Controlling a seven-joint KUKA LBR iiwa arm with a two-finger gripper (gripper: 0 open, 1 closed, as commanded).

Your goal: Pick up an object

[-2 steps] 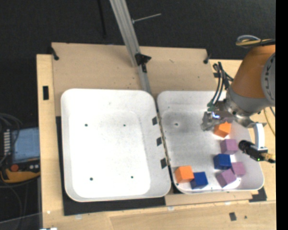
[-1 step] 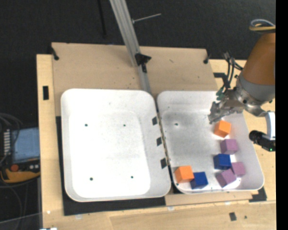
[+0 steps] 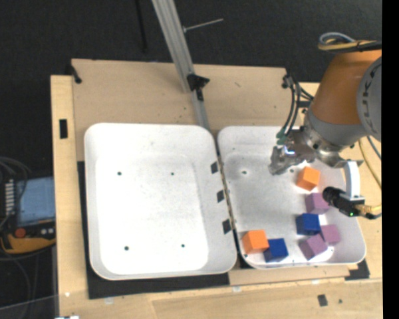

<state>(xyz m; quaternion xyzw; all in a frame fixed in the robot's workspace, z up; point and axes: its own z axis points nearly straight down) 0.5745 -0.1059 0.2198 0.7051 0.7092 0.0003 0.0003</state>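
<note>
No readable text, labels, brands or numbers anywhere. Arm [image 3: 349, 92] at the right of the frame has dark marks on its grey shell, cut off by the frame edge, illegible. Pendant [image 3: 30, 208] at the left edge has a screen, too blurred to read.

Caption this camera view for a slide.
Gripper hovers over the right bin near an orange block, with purple and blue blocks scattered nearby.
</note>
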